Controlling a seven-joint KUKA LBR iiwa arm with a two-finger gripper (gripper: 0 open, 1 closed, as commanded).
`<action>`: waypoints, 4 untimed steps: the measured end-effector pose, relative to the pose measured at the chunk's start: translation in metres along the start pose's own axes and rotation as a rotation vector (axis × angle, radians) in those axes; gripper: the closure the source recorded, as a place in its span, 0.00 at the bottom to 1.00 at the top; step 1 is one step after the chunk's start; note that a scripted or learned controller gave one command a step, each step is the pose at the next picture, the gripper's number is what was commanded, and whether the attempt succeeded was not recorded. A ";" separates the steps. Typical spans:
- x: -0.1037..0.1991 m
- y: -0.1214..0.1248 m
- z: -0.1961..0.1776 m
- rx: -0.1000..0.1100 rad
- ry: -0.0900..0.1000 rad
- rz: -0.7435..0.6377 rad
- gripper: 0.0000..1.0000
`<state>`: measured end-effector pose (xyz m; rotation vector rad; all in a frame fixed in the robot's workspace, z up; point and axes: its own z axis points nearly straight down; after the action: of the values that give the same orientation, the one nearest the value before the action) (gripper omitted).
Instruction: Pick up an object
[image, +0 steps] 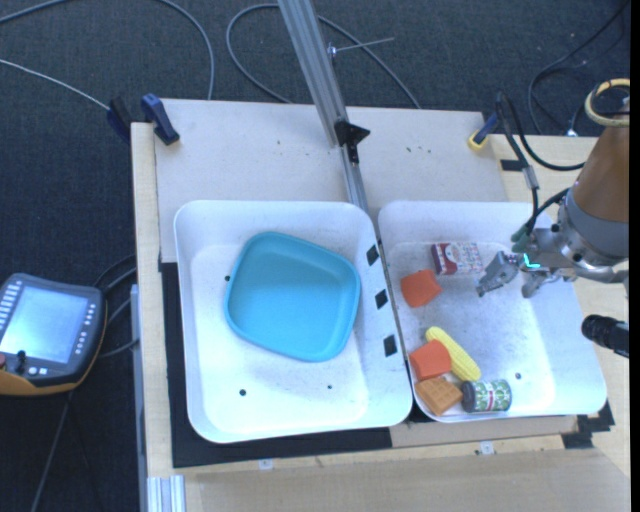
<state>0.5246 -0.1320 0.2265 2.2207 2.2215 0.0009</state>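
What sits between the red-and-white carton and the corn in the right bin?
An orange block lies between the carton and the corn, seen in the camera view.

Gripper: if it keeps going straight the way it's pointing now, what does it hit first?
Likely the red and white carton. The gripper points toward the image's left and the carton lies just ahead of its tips. Height above the right bin is unclear, so it could pass over it.

Single fixed camera above the counter (250, 150), looking down at a slant; far enough back to take in both white bins, left bin (200, 300) and right bin (560, 350), plus dark floor beyond the counter's far and left edges; arm (605, 190) enters from the counter's right side.
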 end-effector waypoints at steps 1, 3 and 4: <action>0.000 0.000 0.000 0.000 0.000 0.000 0.00; -0.002 -0.011 0.106 0.005 0.001 0.000 0.00; -0.001 -0.011 0.132 0.003 0.000 0.000 0.00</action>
<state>0.5133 -0.1333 0.0944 2.2222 2.2229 -0.0016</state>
